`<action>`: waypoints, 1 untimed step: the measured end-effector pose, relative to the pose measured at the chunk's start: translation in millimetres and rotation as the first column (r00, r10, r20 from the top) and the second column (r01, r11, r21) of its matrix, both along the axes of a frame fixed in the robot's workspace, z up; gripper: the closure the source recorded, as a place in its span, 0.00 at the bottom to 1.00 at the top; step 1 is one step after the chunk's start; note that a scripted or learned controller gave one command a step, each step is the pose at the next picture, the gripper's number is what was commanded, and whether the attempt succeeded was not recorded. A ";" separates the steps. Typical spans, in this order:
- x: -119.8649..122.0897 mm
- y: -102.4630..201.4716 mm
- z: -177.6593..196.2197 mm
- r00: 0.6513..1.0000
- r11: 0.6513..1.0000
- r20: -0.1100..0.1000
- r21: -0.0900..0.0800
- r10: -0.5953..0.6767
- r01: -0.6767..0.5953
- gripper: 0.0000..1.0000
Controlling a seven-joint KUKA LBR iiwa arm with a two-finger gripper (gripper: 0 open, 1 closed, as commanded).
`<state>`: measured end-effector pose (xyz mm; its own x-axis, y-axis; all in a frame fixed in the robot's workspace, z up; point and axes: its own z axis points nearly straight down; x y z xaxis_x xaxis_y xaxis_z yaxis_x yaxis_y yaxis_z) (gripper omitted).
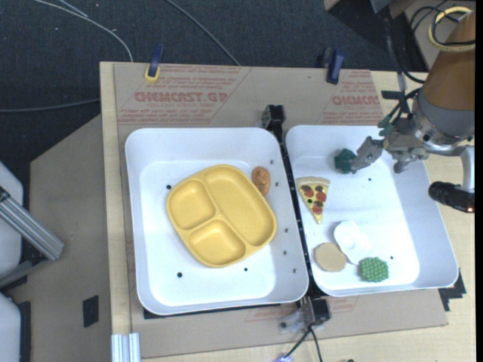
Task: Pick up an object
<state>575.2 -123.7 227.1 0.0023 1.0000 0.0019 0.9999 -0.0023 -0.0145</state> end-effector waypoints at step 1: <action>2.6 0.3 8.0 1.000 1.000 0.014 -0.002 0.003 -0.003 0.00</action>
